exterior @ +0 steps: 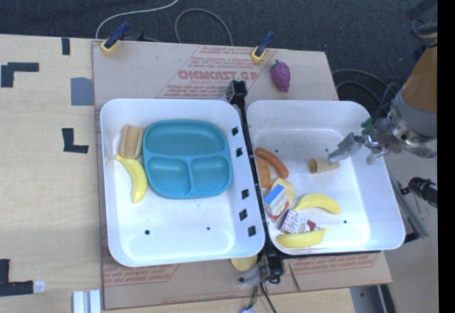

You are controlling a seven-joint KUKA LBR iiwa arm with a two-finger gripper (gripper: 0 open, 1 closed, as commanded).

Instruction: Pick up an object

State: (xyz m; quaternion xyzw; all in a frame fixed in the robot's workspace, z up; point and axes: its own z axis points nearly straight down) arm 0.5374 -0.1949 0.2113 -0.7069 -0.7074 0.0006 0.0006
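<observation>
Reaching in from the right, the gripper [340, 151] sits low over the right bin [355, 114], its grey fingers pointing toward a small tan block [322, 165] that lies on the bin floor just beside their tips. Nothing is seen between the fingers, so the gripper grasps nothing at this moment; whether they stand spread or closed I cannot tell, since they merge into one blurred grey streak. That block looks the likeliest target, being nearest and apart from the other items. To take it well, the arm should probably centre the fingers over the block, straddle it across its shorter side, and descend fully to the bin floor before closing, because a small low piece is easily nudged aside by one finger arriving first. The clutter further left in the same bin, an orange sausage [272, 161], a banana [318, 203], a second banana [301, 238] and some wrapped packets [280, 198], sits clear of this approach. The left bin [170, 247] holds a blue divided plate [188, 160], a third banana [134, 176] and a tan bun [130, 141]. Contact between fingertips and block cannot be judged at this slant, the block's true shape is too small to read, and the arm's upper part is cut off at the edge.
</observation>
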